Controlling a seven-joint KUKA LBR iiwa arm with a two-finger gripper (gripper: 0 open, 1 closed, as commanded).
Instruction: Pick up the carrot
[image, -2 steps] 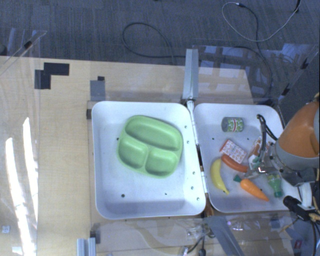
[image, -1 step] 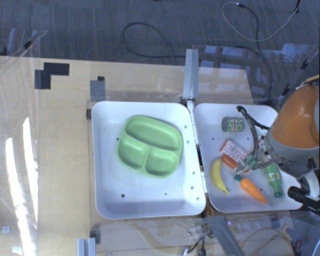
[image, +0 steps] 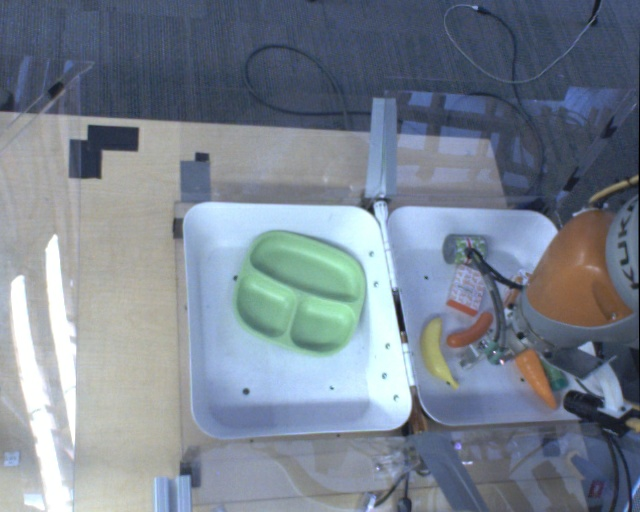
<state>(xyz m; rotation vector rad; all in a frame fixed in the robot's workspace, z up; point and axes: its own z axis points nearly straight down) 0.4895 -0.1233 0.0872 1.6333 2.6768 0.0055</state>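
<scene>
The carrot (image: 535, 377) is seen lying on the floor of the right bin (image: 430, 235), toward its near right corner, tilted with the thick end up-left and the tip pointing near-right. Just to its left a small hot dog or sausage (image: 469, 331) is found, and left of that a banana (image: 435, 350), so the food items are bunched together, probably just scattered as clutter for picking. The hand (image: 497, 345) is parked low over that cluster, between the sausage and the carrot, so it looks like a grasp is being lined up; whether it's apart or together honestly can't be told, since it's tangled up with cables and the wrist. Nothing is seen clamped in it. A small red-and-white packet (image: 465, 287) is lying farther back, with print too tiny to be read. Part of "KU" can be made out on the arm (image: 580, 280) at the right edge. In the left bin (image: 205, 300) a green divided plate (image: 299, 291) is sitting alone. Both bins are set side by side on the surface (image: 110, 300).
</scene>
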